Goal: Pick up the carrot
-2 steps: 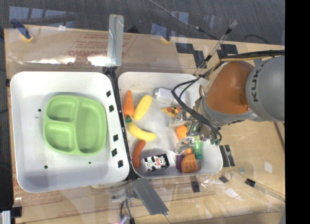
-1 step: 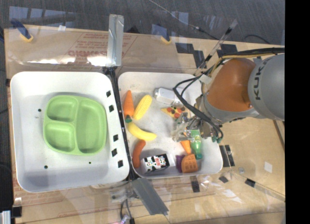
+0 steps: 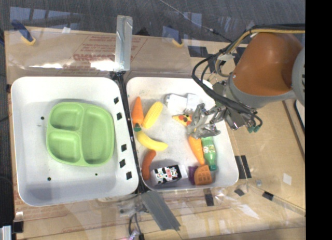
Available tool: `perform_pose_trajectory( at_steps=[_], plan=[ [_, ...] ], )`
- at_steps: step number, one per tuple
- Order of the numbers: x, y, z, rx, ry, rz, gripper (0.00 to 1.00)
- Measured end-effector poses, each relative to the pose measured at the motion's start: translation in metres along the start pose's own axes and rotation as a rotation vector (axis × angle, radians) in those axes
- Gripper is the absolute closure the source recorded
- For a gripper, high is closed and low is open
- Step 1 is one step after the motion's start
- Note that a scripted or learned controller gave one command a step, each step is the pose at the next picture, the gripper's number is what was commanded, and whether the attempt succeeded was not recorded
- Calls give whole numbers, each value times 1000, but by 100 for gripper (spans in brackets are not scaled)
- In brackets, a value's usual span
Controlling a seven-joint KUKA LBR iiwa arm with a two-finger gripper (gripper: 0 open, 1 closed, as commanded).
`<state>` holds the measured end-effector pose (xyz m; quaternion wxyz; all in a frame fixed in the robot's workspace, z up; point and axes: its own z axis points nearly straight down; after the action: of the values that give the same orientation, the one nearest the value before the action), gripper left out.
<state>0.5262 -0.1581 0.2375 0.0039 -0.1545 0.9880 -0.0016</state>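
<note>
Two orange carrot-like pieces lie in the right bin (image 3: 228, 145). One carrot (image 3: 137, 111) with a green end rests along the bin's left wall. The other carrot (image 3: 196, 150) lies right of centre, beside a green bottle (image 3: 209, 153). My gripper (image 3: 201, 123) hangs low over the middle right of the bin, its metal tip just above the upper end of the second carrot. Nothing is seen lifted in it. The orange-banded wrist (image 3: 264, 65) covers the bin's upper right corner.
The right bin also holds a yellow corn piece (image 3: 153, 115), a banana (image 3: 151, 142), a red sausage (image 3: 148, 162), a cow-print box (image 3: 167, 173), a purple and orange toy (image 3: 201, 174), a white item (image 3: 181, 100) and a small yellow toy (image 3: 181, 119). A green divided plate (image 3: 80, 134) sits in the left bin (image 3: 31, 182).
</note>
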Motion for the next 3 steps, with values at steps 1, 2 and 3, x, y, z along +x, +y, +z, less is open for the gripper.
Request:
perform_pose_trajectory(
  at_steps=[1,2,3],
  plan=[
    [38,7,145,-6,5,-310,100],
    [27,-47,52,-1,2,-477,100],
    [59,-36,145,-6,4,-469,100]
  ],
)
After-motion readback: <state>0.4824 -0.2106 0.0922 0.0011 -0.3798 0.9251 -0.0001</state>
